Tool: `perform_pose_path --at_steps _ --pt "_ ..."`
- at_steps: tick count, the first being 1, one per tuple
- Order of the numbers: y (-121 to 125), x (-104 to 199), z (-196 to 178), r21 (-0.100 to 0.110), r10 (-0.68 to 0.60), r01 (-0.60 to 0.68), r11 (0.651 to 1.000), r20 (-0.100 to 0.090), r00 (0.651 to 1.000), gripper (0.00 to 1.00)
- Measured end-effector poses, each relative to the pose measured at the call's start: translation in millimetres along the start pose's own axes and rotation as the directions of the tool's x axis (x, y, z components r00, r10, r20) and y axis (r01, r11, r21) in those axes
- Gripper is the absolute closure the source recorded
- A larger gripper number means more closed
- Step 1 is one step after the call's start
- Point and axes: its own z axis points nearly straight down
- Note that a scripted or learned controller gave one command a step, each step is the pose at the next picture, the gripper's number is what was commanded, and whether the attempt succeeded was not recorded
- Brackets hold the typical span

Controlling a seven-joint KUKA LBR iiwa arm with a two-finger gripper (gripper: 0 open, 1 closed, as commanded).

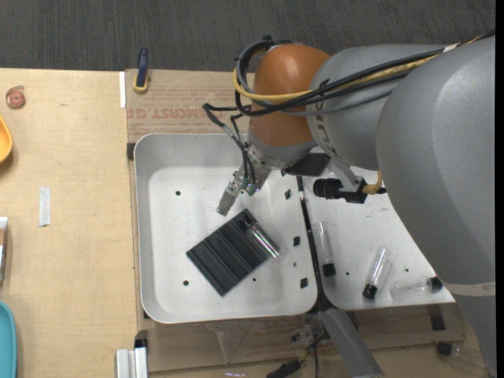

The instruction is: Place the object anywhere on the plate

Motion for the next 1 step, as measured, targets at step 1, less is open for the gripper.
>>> perform_pose_path --at_steps 1 --pt "54.4 -8.8 -79.2 -0.001 0.263 -0.263 0.965 0.002 0.965 0.0"
